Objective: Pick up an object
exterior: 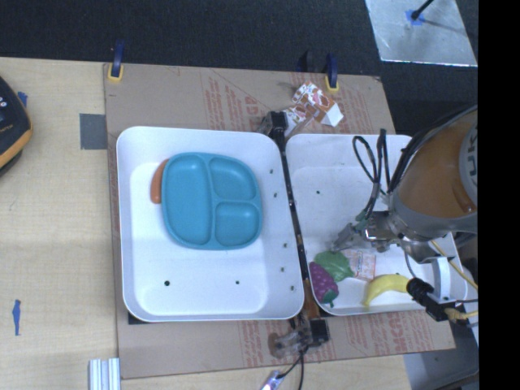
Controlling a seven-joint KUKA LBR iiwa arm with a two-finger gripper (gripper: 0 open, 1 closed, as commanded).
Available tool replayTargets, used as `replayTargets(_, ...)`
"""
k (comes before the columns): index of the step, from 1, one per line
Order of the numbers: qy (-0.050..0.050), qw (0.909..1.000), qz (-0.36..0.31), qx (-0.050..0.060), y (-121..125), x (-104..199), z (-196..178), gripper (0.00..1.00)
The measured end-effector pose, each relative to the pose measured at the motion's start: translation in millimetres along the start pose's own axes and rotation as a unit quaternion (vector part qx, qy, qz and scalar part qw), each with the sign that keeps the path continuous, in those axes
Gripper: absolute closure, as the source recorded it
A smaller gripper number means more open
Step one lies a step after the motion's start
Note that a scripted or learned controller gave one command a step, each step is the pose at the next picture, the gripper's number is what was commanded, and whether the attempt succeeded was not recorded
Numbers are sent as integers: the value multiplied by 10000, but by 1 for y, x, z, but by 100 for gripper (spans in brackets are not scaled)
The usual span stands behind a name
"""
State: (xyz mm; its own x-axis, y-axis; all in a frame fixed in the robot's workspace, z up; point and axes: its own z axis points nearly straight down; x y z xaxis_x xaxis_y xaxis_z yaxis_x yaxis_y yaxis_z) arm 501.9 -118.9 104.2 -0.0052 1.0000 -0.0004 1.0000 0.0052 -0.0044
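Observation:
In the right bin my gripper hangs low near the front, the grey arm reaching in from the right. Just below it lie a green leafy piece and a purple grape bunch against the bin's left wall. A small white and pink packet lies right of the green piece, partly under the wrist. A yellow banana rests at the bin's front edge. Nothing shows in the gripper's grasp.
The left bin holds a blue divided plate with an orange item poking out at its left edge. Black cables loop over the right bin's back. A crumpled wrapper lies behind the bins.

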Motion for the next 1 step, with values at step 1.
replayTargets(1, -12, 10000, 4, -52, -24, 16, 10, 0)
